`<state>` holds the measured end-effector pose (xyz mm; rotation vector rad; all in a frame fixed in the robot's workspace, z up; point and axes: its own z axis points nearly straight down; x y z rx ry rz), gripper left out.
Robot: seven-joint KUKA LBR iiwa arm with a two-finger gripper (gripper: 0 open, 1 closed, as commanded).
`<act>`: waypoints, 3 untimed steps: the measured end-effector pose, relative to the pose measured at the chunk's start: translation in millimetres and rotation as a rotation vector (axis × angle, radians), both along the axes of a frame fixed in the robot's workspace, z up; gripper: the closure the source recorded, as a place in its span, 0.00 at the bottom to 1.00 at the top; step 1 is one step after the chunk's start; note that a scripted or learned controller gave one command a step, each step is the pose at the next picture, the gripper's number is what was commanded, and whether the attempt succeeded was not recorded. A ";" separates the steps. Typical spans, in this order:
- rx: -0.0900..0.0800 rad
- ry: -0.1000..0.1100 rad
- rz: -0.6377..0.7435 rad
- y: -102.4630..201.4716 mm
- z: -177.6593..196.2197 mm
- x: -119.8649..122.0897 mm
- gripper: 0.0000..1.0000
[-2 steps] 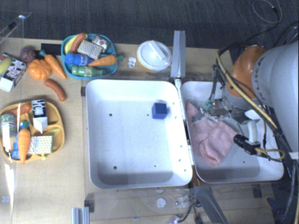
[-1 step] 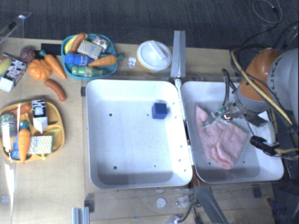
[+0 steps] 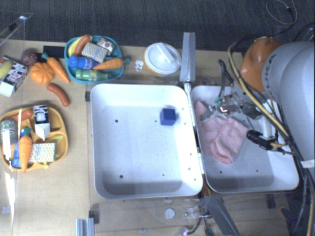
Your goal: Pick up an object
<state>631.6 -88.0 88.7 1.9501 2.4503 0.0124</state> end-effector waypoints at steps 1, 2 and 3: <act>-0.003 0.003 0.052 -58.2 0.3 -58.2 0.00; 0.000 -0.001 0.002 -7.0 0.6 -37.1 0.00; -0.001 -0.004 0.006 -6.5 11.0 -35.5 1.00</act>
